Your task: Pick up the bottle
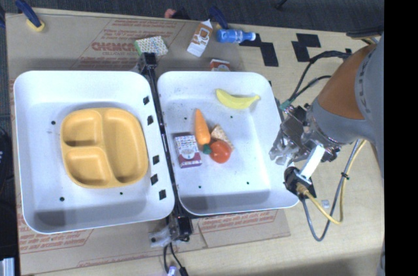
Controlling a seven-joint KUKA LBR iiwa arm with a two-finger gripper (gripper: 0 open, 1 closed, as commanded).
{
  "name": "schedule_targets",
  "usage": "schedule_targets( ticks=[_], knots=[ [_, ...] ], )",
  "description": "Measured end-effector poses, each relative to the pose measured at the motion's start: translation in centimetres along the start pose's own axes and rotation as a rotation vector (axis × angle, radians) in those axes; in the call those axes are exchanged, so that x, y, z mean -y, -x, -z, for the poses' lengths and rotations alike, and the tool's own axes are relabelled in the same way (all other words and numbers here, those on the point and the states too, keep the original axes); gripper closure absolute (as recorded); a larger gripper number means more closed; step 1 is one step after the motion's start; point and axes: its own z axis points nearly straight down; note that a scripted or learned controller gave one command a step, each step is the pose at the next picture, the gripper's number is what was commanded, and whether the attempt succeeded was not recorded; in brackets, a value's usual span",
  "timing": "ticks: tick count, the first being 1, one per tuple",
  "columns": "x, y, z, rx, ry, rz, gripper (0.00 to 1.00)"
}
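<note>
— Over on the left, what sits in the first bin (26,138)?
— One yellow divided tray (104,145), three compartments, lying flat on the bin's floor.
— And the right bin (261,190)?
— Near its middle, a small red-and-white packet (187,150) lies flat. Just beside it an orange carrot (202,127) points up and down the view, with a red tomato (221,151) touching a tan cracker-like piece (219,135) to its right. A yellow banana (236,99) lies toward the far wall, well apart from the rest.
— Where is the bottle?
— The blue bottle (232,36) is outside both bins, lying on its side on the counter (339,242) beyond the right bin's far edge. A small carton (200,38) lies just to its left, and a patterned green packet (151,45) further left again.
— And the arm?
— The claw (290,151) hangs just past the right bin's right rim, over the counter, well away from the bottle. Its fingers are lost among cables and metal, so I cannot tell whether they stand apart or together.
</note>
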Motion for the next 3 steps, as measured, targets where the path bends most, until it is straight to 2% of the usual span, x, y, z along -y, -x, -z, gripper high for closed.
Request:
schedule_targets(
  ticks=[2,3],
  knots=[
    [-0.4,0.4,0.6,0.0,-0.001,-0.582,1.0],
    [-0.4,0.4,2.4,-0.001,-0.001,-0.582,1.0]
  ],
)
